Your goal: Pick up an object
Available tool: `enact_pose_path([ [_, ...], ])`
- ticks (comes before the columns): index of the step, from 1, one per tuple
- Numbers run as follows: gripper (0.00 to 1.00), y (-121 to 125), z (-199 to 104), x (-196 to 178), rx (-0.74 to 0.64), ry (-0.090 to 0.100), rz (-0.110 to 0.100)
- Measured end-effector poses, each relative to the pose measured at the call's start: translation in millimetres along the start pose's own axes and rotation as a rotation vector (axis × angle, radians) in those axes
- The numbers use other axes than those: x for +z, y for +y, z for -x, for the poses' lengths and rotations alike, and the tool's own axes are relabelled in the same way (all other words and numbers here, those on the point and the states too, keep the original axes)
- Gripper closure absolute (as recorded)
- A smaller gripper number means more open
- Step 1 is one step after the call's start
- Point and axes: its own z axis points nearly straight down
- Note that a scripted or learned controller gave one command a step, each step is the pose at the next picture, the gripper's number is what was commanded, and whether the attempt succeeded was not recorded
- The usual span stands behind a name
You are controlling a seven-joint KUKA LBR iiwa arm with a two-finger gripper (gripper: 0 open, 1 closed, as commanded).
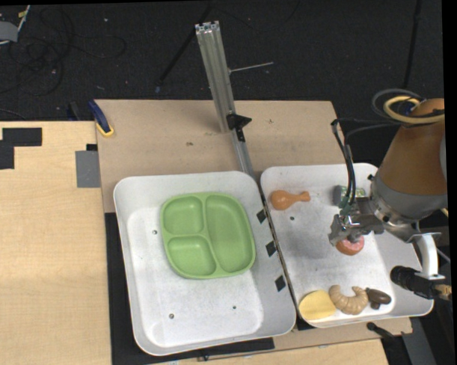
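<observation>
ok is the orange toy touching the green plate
Apart. The camera view shows the orange toy lying in the right bin, while the green plate sits in the left bin, with both bin rims between them.

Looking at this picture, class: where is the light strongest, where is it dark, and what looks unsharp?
Camera view: the white bins look brightest, nearly washed out; the floor behind the bench is almost black; the gripper over the red object looks soft and indistinct.
</observation>
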Motion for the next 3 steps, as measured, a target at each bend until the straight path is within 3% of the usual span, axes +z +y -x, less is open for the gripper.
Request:
enact_pose_path([
  [1, 1.00, -5.3, 2.5, -60.9, -0.001, 0.000, 0.001],
  [3, 1.00, 37.3, -99.3, -43.5, -0.004, 0.001, -0.005],
])
